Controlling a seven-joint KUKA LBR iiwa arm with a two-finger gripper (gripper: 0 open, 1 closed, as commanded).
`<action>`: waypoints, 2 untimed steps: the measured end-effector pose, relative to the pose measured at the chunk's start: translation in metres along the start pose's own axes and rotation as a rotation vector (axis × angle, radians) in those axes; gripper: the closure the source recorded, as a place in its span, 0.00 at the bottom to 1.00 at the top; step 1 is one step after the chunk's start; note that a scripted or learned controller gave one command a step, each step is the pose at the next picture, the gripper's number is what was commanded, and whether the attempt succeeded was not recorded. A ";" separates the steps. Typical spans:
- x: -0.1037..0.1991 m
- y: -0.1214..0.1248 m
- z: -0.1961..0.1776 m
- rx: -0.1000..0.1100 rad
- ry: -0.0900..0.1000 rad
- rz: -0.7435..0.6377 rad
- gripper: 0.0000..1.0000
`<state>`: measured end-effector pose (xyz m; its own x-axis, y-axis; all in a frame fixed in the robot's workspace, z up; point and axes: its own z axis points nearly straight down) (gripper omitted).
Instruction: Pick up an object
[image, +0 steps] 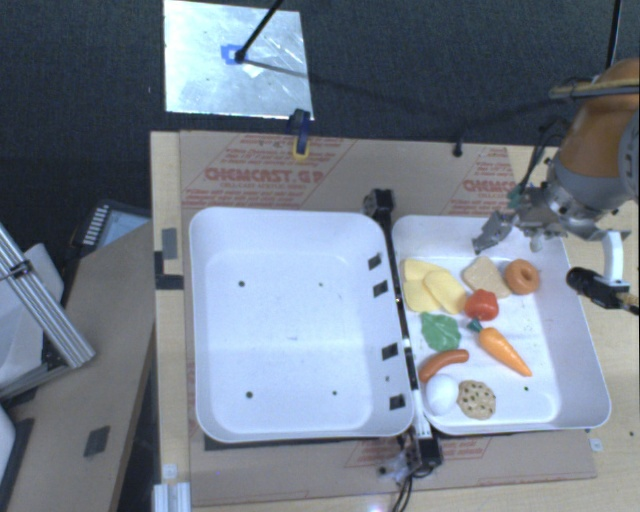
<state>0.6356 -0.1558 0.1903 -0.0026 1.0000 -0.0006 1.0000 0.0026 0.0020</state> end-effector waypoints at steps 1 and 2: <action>0.054 0.032 0.101 0.008 0.004 -0.006 0.00; 0.058 -0.020 0.105 0.002 0.001 0.002 0.00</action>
